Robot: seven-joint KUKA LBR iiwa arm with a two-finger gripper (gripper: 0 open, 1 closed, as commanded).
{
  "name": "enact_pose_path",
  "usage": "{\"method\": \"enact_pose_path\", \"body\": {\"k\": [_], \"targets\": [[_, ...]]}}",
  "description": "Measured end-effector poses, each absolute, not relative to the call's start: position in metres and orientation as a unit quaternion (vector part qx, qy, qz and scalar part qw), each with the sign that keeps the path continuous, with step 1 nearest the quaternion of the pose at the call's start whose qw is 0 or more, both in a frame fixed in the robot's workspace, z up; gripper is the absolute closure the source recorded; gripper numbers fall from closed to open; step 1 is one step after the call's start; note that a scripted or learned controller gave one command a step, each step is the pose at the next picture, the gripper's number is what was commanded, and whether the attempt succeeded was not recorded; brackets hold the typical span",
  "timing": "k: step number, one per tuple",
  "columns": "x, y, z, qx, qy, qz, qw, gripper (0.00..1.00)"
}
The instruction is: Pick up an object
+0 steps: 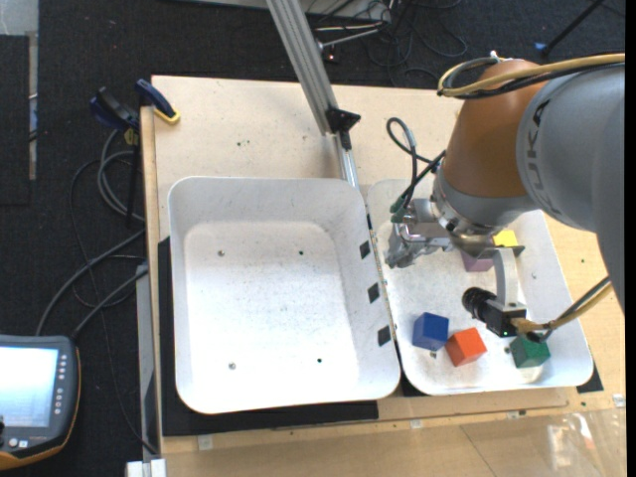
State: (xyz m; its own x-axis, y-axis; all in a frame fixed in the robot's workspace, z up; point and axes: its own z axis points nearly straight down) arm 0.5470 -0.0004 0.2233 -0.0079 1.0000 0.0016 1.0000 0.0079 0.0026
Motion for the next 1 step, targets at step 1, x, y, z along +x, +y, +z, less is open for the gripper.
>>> {"method": "enact_pose_path", "body": {"k": [1], "targets": [[0.5543, 0.0613, 0.2198, 0.704, 0.710, 0.0009, -0.001, 1.00]]}}
